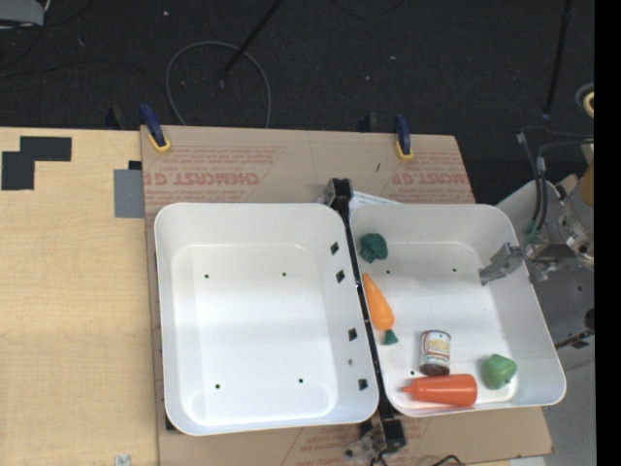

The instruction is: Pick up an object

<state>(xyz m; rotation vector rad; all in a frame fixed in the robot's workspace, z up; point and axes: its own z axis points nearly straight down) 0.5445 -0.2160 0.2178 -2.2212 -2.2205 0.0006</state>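
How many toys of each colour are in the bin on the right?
Green: 2, the dark green lump and the light green piece
Orange: 2, the carrot and the orange-red piece
Mixed colours: 1, the little can
Total: 5

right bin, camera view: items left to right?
dark green lump → carrot → small can → light green piece. The red-orange piece overlaps the can's span, so left out.

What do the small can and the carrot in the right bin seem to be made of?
Can: probably metal with a printed paper label, judging by its pale top and coloured wrap. Carrot: likely moulded plastic, a toy; even orange, smooth surface, green tip. Too small to be sure.
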